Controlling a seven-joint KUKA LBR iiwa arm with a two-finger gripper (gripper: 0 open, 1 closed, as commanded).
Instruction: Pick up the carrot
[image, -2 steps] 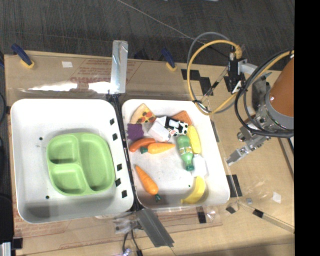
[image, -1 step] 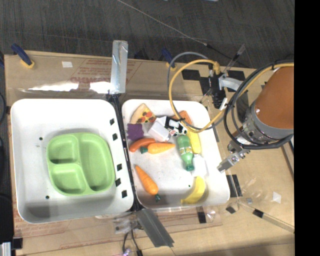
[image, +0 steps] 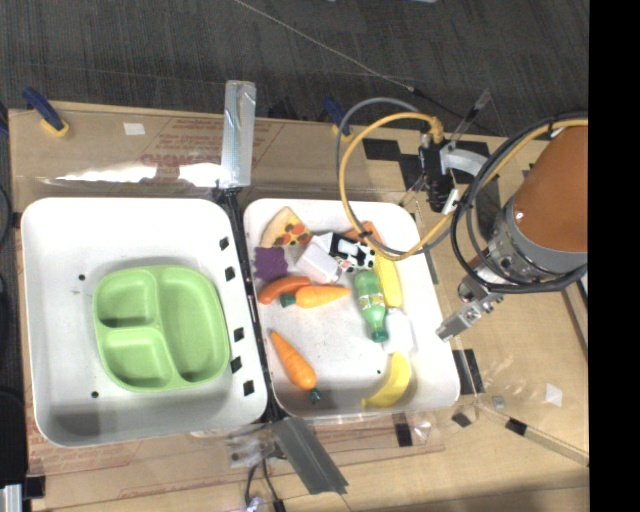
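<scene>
Carrot (image: 293, 361) lies in rt bin (image: 425, 375) nr banana (image: 392, 382); untouched.

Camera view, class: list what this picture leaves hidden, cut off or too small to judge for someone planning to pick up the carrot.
- Gripper: small and dim beside the right bin; whether it is open or shut cannot be told.
- Arm: cut off by the right edge.
- Carrot: its lower tip is too small to make out.
- Purple item: partly covered by the pizza slice; identity unclear.
</scene>
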